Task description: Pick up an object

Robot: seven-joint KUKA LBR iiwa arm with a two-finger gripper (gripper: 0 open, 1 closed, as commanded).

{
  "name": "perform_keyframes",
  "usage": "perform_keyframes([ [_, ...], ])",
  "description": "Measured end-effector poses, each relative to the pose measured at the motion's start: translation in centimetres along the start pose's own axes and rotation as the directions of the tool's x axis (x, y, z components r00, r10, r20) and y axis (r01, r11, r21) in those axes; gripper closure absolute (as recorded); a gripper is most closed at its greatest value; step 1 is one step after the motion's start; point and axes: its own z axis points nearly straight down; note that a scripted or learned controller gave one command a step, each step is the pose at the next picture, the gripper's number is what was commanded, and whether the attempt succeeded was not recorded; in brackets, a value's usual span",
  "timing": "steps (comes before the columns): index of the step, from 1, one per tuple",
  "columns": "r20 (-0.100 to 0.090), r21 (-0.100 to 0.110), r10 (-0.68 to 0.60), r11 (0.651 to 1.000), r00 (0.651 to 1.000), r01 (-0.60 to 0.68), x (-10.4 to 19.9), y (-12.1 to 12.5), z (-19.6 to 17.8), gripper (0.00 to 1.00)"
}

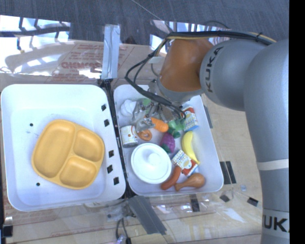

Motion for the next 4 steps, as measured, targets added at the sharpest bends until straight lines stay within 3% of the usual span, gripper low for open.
perform_keyframes([
  [1, 0.012, 0.001, 0.152, 0.988, 0.988, -0.152, -3.0, 0.0, -9.4, 1.00],
  [2, 0.008, 0.003, 0.002, 1.000, 1.000, -0.002, -1.3, -5.8, -8.4, 1.00],
  [3, 0.009, 0.003, 0.001, 1.000, 1.000, -0.001, -1.3, -5.8, -8.5, 0.00],
  [4, 0.000, -0.004, -0.044, 0.999, 0.999, 0.044, 2.9, -2.2, 1.4, 0.00],
])
